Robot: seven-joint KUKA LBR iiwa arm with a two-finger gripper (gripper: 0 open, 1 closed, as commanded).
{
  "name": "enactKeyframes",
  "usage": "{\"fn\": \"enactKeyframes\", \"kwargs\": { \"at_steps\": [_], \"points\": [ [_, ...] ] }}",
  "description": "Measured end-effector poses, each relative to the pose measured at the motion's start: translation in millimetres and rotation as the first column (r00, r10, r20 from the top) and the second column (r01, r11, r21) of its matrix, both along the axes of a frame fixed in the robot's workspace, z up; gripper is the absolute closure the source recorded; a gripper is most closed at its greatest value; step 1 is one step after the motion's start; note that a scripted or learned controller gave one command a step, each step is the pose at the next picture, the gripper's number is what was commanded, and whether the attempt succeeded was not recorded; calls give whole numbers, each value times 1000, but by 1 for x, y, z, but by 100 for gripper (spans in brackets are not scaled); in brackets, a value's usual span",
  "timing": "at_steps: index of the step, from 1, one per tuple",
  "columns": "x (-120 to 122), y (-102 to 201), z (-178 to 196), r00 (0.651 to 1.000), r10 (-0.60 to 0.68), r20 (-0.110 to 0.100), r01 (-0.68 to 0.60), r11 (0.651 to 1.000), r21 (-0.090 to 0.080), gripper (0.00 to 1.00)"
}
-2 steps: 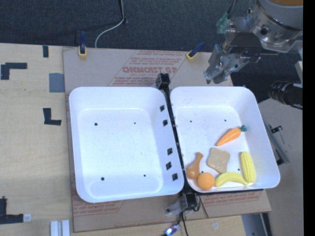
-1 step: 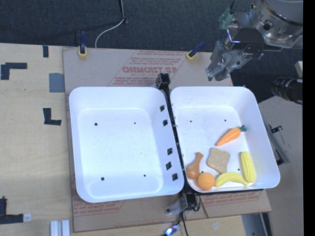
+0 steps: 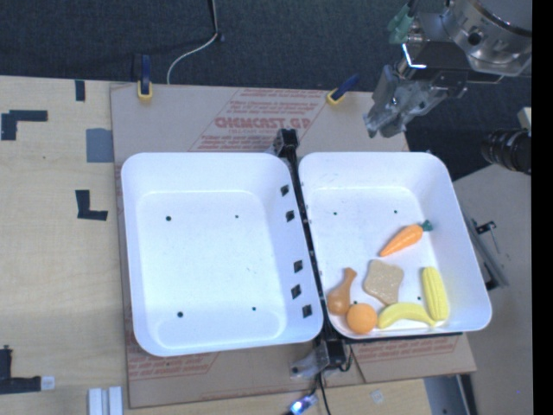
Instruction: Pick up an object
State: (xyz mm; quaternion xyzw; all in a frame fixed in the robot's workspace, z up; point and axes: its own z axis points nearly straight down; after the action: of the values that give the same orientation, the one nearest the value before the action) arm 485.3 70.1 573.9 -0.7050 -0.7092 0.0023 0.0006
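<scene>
The gripper (image 3: 386, 121) hangs above the far rim of the right bin (image 3: 441, 175). Whether it is open, I cannot tell. Nothing is seen held in it.

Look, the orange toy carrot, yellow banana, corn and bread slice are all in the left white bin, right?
Not quite. The camera view shows the orange toy carrot, yellow banana, corn and bread slice all in the right white bin, not the left one.

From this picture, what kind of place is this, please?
Probably a robotics lab bench for grasping tests: two white bins clipped onto cardboard, toy food such as a carrot and corn, and a robot arm's tool above.
</scene>
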Motion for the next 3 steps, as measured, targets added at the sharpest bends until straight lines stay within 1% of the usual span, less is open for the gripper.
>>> {"fn": "enactKeyframes", "kwargs": {
  "at_steps": [1, 2, 3],
  "points": [
    [0, 0, 0, 1000, 0, -1, 0, 1000, 0, 0],
    [0, 0, 10, 1000, 1, -1, -1, 1000, 0, 100],
    [117, 89, -45, 1000, 0, 0, 0, 1000, 1, 100]
  ]
}}
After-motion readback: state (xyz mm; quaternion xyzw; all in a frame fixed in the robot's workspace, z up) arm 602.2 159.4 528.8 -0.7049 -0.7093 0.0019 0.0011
